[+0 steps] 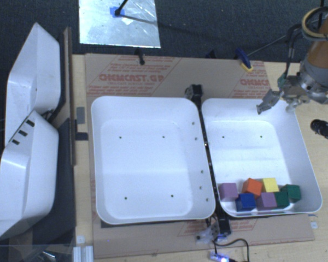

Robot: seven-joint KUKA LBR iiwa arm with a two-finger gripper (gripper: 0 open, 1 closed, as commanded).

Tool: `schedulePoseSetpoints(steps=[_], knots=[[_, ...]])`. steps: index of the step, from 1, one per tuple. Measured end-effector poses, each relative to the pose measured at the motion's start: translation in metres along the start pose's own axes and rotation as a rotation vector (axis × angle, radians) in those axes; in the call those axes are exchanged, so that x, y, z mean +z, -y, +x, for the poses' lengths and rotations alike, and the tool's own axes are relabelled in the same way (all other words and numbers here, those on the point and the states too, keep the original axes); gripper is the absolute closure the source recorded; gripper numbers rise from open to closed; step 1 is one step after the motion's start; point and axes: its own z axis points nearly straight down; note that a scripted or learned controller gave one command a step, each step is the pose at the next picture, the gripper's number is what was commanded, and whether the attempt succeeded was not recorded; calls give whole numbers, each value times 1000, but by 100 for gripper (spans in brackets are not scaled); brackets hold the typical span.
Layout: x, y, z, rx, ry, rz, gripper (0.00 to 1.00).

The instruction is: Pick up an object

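Six or so blocks (259,194) crowd the near edge of the right bin (306,162). My hand (276,100) hovers over its far rim, fingers apart, holding nothing. Target the purple block (228,190): outermost, free side for a finger.

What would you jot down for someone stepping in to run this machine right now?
Gripper: fingers open, holding nothing, hovering over the far edge of the right bin.
Objects: all huddled in that bin's near corner, touching one another: orange block, yellow block, green block, blue block and two purple blocks.
Done: nothing picked up yet.
Left: move to the cluster, descend, grasp one, lift.
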Motion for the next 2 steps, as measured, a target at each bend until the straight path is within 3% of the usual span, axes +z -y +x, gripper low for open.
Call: schedulePoseSetpoints(steps=[1,2], knots=[[-166,15,41,-3,1,-14,0],[-297,-16,36,0,1,-8,0]])
